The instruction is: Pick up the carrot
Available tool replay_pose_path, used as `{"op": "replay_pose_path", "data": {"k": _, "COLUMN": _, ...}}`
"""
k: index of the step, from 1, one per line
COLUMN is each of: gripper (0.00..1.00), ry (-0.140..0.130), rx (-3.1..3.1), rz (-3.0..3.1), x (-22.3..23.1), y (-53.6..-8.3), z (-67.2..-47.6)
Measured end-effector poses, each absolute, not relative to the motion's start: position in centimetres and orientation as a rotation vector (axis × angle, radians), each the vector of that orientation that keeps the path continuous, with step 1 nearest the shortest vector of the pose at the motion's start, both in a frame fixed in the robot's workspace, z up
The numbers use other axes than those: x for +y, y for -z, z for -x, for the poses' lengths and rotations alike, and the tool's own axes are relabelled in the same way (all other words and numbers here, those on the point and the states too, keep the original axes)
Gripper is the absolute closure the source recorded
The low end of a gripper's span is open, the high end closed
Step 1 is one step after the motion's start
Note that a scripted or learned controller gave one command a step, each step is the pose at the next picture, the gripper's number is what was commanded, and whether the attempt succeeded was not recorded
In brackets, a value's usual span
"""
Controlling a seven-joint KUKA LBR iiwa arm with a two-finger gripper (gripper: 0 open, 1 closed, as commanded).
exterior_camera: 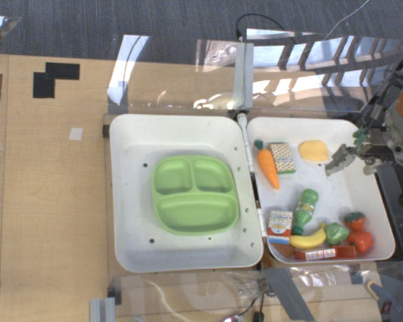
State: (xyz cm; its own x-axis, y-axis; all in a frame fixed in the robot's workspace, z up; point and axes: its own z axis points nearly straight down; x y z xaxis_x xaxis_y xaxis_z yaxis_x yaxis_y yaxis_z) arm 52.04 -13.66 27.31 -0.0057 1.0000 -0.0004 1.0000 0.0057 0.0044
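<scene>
The carrot [268,168], orange with a green top, lies in the right bin [363,200] near its left wall, beside a small patterned box [282,157]. My gripper [354,159] hangs over the bin's upper right part, well to the right of the carrot. Its two fingers are spread apart and nothing sits between them.
The right bin also holds a yellow chip-shaped piece [314,151], a green bottle [305,210], a small carton [279,225], a banana [309,238], a green vegetable [336,233], red tomatoes [358,232] and a red bar [320,253]. A green divided plate [195,194] lies in the left bin [131,200].
</scene>
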Motion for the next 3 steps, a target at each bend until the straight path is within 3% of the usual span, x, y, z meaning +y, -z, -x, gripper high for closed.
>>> {"op": "replay_pose_path", "data": {"k": 1, "gripper": 0.00, "ry": -0.003, "rx": 2.213, "rz": -2.228, "x": -7.5, "y": -18.4, "z": -58.9}}
{"op": "replay_pose_path", "data": {"k": 2, "gripper": 0.00, "ry": -0.017, "rx": 2.207, "rz": -2.214, "x": -8.9, "y": -9.6, "z": -61.5}}
{"op": "replay_pose_path", "data": {"k": 3, "gripper": 1.00, "ry": -0.014, "rx": 2.213, "rz": -2.217, "x": -8.5, "y": -10.2, "z": -61.4}}
